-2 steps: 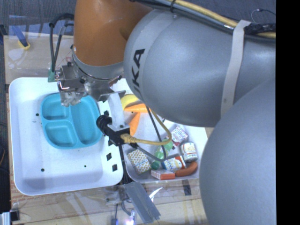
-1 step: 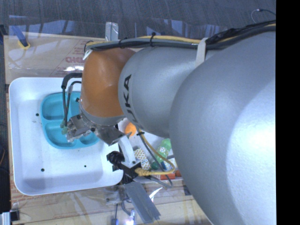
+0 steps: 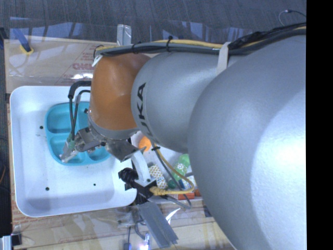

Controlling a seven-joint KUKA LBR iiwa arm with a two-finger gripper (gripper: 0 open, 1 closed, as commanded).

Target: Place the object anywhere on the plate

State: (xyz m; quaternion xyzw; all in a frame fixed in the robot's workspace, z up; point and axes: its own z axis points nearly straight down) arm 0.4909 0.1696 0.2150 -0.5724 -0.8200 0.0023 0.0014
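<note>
My bench is a pale wooden top [image 3: 62, 232] under a sheet of clear, glossy film, and behind its far edge runs dark, finely ribbed grey flooring or matting [image 3: 156, 7]. At the far left corner a strip of blue tape with a yellow tip [image 3: 22, 40] lies on the film, and a small upright grey metal bracket [image 3: 124, 34] stands at the far edge. Under the film, faint reddish printing [image 3: 83, 64] shows on the far side, too washed out and reversed for me to read. On my own grey casing the black letters "KA" [image 3: 141, 104] are legible, running sideways just right of my orange band [image 3: 112, 90]; the rest of the word is out of sight. A bundle of black and yellow cables [image 3: 171, 46] crosses above my arm [image 3: 234, 139], strapped with a white tie. The left white bin [image 3: 28, 139] holds the blue plate [image 3: 57, 126], a divided one, in its far-right part. My gripper [image 3: 70, 152] hangs over the near edge of that plate, its metal fingers slanting down to the left; how they stand I cannot tell. To the right, in the strip of the other bin [image 3: 177, 158] that my wrist leaves uncovered, lies a clutter of small colourful objects [image 3: 169, 176], an orange piece [image 3: 145, 142] among them.
</note>
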